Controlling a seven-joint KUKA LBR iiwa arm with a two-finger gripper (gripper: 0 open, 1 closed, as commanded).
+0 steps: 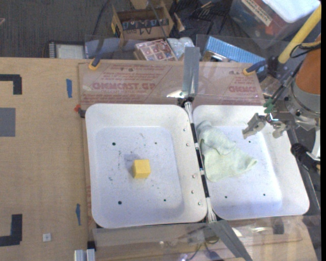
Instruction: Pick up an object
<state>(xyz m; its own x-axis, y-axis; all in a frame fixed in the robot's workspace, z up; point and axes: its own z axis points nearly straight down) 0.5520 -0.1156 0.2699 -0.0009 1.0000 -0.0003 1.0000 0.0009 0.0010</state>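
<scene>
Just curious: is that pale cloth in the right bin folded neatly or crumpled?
Crumpled. The cloth lies in a loose, uneven heap with wrinkles and ragged edges against the right bin's left side.

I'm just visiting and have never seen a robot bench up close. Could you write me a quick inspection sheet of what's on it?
Surface: wooden bench bearing two shallow white bins, left bin and right bin, side by side.
Job's things: yellow block near the left bin's middle; pale crumpled cloth in the right bin's left half.
Clutter: dark specks on the left bin's floor.
Claw: claw open, above the right bin's upper right, holding nothing.
Cables: dark cables behind the bench.
Surroundings: cardboard box, printed card, blue item behind.
</scene>
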